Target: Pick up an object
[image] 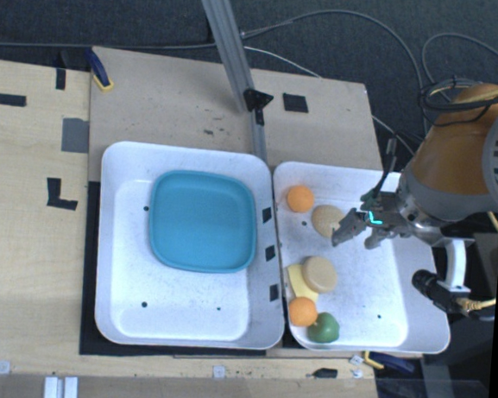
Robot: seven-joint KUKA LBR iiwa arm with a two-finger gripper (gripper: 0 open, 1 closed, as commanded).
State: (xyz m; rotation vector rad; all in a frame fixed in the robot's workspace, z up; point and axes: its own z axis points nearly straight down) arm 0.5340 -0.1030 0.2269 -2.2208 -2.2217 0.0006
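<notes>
The gripper (360,236) hangs over the right bin (410,334), at the centre right of the frame, with its two fingers spread apart and nothing between them. One fingertip sits just beside the tan ball (326,219), which lies in the upper left part of that bin; I cannot tell whether they touch. An orange ball (299,198) lies near it, further up and left.

Lower in the same bin sits a cluster: a tan disc (320,273) resting partly on a yellow piece (298,284), then a second orange (302,311) and a green ball (324,328), the last two touching, near the bin's lower left corner. The left bin (118,312) holds a blue plate (202,220).

The tan ball looks like the nearest candidate for a pick, though any object would serve. The risks, as I judge them:

- The ball is round and may roll off when one finger reaches it first, since the gripper looks offset to its right rather than centred over it.
- A shove could send it into the orange ball or against the bin wall.
- Closing too high would pinch only the curved top and squeeze it out.
- The slanted view hides the gripper's true height, so it may be well above the bin floor.
</notes>
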